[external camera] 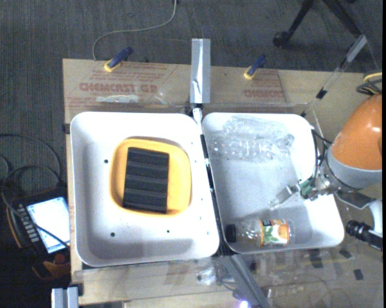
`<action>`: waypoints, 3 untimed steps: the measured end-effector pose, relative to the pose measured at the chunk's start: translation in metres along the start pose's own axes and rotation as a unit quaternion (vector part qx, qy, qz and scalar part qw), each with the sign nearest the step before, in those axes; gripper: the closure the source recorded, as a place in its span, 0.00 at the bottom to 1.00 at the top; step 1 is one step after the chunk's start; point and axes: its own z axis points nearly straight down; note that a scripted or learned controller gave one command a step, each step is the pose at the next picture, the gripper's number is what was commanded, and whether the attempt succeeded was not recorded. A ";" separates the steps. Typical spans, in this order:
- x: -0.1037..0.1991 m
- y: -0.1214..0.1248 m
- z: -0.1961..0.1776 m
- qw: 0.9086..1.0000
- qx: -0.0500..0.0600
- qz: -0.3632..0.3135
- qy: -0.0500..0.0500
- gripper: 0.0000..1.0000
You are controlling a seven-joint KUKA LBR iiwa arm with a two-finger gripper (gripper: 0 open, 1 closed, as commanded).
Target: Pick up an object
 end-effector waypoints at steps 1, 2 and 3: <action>0.033 0.012 0.062 0.999 -0.005 -0.032 -0.005 0.00; 0.002 0.009 0.058 0.998 0.000 0.070 -0.001 0.00; 0.004 0.010 0.049 0.998 -0.001 0.069 0.001 1.00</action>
